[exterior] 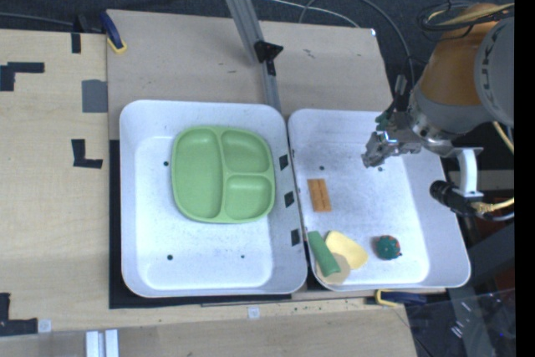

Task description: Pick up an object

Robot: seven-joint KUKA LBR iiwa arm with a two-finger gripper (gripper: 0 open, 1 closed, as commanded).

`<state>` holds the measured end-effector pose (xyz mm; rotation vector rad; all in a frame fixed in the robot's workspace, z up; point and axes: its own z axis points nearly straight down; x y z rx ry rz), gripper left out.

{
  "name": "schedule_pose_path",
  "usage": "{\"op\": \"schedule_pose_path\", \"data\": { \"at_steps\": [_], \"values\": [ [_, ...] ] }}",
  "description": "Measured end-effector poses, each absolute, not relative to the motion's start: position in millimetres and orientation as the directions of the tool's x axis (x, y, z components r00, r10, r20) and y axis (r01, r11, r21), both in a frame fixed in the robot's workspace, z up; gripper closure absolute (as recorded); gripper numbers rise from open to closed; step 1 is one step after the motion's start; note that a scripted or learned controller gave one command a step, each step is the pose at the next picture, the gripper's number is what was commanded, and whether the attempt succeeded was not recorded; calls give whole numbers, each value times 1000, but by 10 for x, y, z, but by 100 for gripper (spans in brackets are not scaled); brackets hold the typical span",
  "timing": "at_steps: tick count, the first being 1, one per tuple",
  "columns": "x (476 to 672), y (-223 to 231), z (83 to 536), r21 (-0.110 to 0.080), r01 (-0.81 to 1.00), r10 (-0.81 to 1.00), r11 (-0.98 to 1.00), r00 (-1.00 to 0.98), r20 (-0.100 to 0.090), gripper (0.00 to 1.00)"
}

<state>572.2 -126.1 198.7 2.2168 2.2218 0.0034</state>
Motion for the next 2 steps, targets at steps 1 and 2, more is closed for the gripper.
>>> {"op": "schedule_pose_path", "data": {
  "at_steps": [1,2],
  "values": [
    [5726,-1258,2165,1,1000,1000,1,-1,0,100],
    [5563,-648,2158,-2,1000,1000,6,-6,2,100]
  ]
}}
